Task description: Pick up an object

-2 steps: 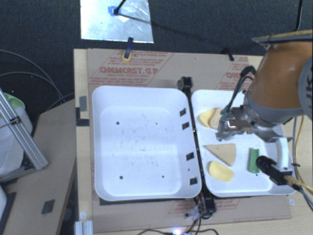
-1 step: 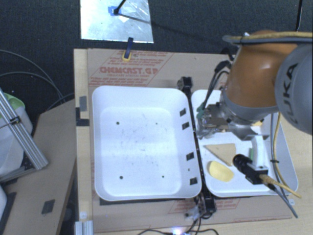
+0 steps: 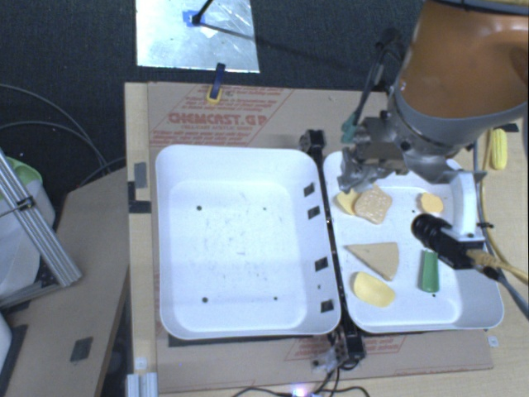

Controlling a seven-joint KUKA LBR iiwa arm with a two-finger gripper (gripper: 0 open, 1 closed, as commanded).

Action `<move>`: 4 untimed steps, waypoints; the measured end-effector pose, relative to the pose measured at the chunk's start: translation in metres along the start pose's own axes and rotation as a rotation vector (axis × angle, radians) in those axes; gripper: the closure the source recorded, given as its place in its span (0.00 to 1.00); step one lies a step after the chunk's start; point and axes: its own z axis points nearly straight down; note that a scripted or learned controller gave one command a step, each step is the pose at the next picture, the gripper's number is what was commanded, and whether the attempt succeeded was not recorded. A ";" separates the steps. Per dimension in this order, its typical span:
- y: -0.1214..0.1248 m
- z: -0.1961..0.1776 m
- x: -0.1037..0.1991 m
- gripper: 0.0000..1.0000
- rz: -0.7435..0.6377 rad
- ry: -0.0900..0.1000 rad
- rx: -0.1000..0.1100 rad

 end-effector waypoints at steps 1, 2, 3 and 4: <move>0.017 -0.123 0.005 1.00 0.004 -0.001 -0.002; 0.000 -0.114 0.080 1.00 -0.003 -0.001 0.015; 0.020 -0.114 0.110 1.00 0.003 -0.003 0.013; 0.063 -0.113 0.148 1.00 0.002 -0.003 0.012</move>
